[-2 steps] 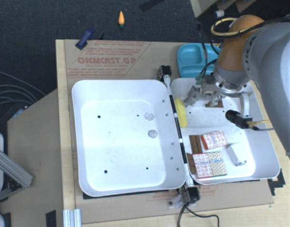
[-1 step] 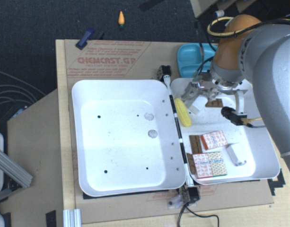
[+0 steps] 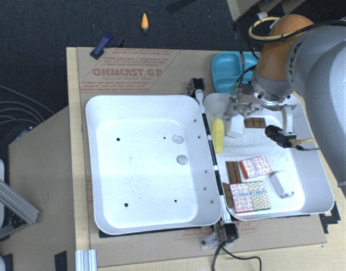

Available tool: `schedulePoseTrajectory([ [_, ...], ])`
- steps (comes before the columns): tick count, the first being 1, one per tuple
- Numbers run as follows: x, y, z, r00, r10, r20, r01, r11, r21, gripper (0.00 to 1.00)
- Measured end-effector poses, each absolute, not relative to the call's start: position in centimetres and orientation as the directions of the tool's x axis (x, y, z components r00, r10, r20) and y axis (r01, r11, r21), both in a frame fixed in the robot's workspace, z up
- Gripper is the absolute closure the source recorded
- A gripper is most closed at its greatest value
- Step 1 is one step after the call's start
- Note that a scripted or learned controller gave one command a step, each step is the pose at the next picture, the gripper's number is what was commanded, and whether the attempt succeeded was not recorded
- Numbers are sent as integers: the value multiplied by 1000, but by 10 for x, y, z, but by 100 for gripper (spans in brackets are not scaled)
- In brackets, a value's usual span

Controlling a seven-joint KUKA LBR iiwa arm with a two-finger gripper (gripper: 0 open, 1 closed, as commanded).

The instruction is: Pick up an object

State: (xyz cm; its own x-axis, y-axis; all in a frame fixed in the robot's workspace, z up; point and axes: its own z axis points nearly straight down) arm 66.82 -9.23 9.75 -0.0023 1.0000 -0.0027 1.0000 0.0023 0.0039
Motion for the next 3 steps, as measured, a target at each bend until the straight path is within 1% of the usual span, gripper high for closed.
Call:
schedulePoseTrajectory([
  [1,609,-78,274,-1,1000,-1,1000,1,3,100],
  [2,614,-26,255,-1,1000,2,1000,1,-4,100],
  [3,615,-26,266,-1,1000,1,1000,1,-1,100],
])
